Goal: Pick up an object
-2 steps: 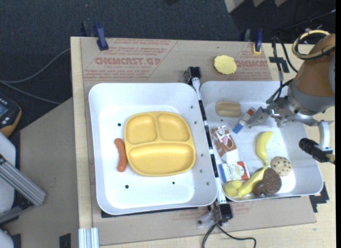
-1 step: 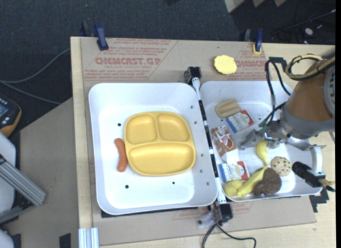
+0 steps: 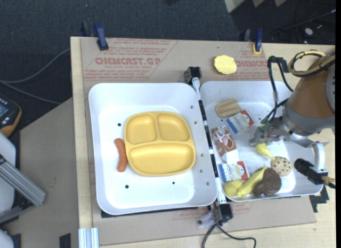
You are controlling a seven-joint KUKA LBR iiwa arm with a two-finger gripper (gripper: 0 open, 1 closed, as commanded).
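My gripper (image 3: 264, 136) hangs low in the right bin (image 3: 250, 88), near its right side, below the grey wrist and orange band (image 3: 314, 97). A small yellow piece (image 3: 264, 150) lies just under and in front of it; whether they touch I cannot tell. Around it lie a tan bun (image 3: 227, 107), a blue-and-white carton (image 3: 241, 120), a brown carton (image 3: 224, 139), another small carton (image 3: 233, 170), a banana (image 3: 245, 184), a chocolate donut (image 3: 268, 182) and a cookie (image 3: 281, 165).
The left bin (image 3: 106, 103) holds a yellow divided plate (image 3: 159, 143) with an orange sausage (image 3: 121, 154) beside it. A yellow lump (image 3: 225, 64) sits on the bench behind the right bin. Black cables (image 3: 274, 79) loop by the arm.
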